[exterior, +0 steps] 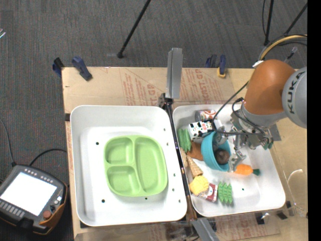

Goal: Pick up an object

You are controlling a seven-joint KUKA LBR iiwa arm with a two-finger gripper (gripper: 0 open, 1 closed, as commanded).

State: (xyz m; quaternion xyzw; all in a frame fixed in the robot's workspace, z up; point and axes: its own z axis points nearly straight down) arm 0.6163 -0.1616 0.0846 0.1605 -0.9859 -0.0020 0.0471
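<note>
My gripper hangs low over the right bin, just right of a tilted blue bowl and just above an orange toy carrot. A dark object lies inside the bowl. The wrist and its orange band cover the bin's upper right corner. Around the bowl lie a cow-patterned carton, a small can, a green ridged piece, an ice cream cone, a yellow corn toy, a red packet and a green toy.
The left bin holds a green divided plate. A grey post stands at the divider between the bins. A tablet controller lies on the floor at lower left. Clamps grip the bench's back edge.
</note>
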